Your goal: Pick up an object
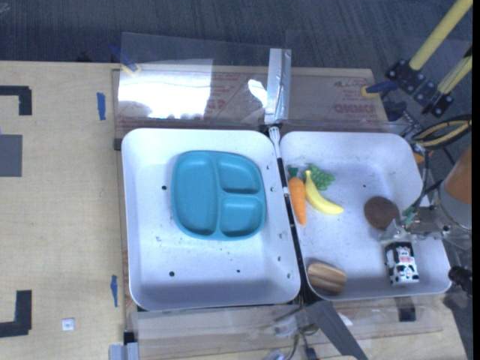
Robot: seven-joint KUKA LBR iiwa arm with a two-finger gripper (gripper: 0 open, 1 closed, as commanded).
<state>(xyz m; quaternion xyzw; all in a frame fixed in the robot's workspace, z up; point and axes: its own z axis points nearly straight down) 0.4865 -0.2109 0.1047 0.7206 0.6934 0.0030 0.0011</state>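
Observation:
The right bin point(360, 163) holds an orange carrot point(298, 199), a yellow banana point(321, 199) and a small green piece point(321, 176) close together at its left side. A brown round object point(380, 211) lies right of centre. A wooden disc point(326, 276) leans at the front left corner. A black-and-white patterned toy point(403, 264) lies at the front right. My gripper point(406, 231) hangs over the bin's right side, between the brown object and the patterned toy, just above the toy. Nothing visibly rests in its grasp.
The left bin point(150, 261) carries a blue divided plate point(219, 193). A clear panel and a metal strip point(277, 85) stand behind the bins. Cables and yellow struts point(439, 32) crowd the right edge. The arm's orange band point(459, 182) sits over the right bin's rim.

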